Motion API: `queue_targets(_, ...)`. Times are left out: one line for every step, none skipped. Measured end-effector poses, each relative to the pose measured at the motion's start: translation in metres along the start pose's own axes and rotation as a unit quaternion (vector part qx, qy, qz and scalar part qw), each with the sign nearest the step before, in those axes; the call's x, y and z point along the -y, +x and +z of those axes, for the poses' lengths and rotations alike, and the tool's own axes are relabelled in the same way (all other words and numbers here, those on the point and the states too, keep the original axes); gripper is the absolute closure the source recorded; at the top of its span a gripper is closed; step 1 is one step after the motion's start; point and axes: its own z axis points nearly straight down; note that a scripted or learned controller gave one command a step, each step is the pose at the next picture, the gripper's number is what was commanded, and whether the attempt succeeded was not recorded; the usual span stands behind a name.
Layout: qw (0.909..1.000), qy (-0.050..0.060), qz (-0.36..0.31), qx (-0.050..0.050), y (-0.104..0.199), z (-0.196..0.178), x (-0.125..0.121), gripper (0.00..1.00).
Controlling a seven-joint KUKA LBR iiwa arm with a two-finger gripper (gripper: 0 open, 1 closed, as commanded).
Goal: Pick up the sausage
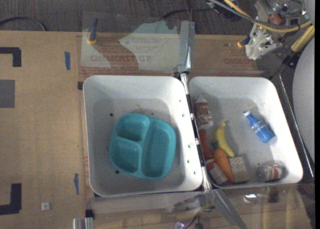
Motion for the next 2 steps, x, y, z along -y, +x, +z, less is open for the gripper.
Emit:
queue_targets(0.987,0.001,-0.161,0.004,-0.027,-0.011,0.064,1.0)
queue_targets(0.9149,0.0,-0.404,0.002,-0.004,-0.011,0.044,1.0)
